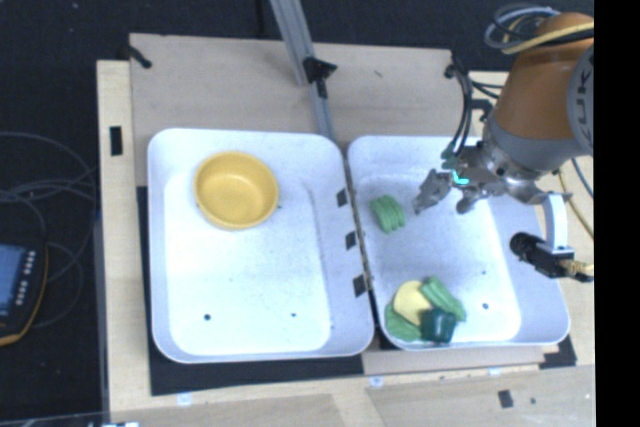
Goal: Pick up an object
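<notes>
Two white bins sit side by side on the bench (230,80), a yellow bowl (237,190) in the left bin (250,315). Over the right bin (500,255), the gripper (448,194) hangs with fingers spread, holding nothing, just beside a green object (388,213); more toys (423,310) cluster near the bin's front edge.

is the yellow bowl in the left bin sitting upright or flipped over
Upright. The yellow bowl shows its open hollow and rim facing up toward the camera, resting on the floor of the left bin.
</notes>
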Available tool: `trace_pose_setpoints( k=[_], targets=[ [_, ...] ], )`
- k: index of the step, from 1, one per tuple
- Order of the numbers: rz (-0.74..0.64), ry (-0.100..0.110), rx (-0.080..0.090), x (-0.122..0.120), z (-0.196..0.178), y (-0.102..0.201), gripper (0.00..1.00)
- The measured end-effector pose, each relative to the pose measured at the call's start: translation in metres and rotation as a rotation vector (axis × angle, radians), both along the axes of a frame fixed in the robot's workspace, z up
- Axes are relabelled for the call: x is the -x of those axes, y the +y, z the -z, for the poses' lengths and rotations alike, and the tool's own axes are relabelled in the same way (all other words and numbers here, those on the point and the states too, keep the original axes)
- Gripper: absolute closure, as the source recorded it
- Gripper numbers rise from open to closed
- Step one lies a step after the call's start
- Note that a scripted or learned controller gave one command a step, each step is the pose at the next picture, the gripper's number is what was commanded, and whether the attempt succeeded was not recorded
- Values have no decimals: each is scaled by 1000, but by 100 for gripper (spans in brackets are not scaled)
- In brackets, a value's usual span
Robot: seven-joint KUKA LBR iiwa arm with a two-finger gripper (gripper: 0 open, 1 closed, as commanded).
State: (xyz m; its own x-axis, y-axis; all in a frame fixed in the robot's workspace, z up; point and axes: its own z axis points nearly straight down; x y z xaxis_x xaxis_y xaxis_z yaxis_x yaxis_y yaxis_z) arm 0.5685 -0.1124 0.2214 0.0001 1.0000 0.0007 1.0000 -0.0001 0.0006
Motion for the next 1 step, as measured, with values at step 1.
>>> trace_pose_setpoints(
  k=[1],
  targets=[
    [0,0,0,0,0,0,0]
  ],
)
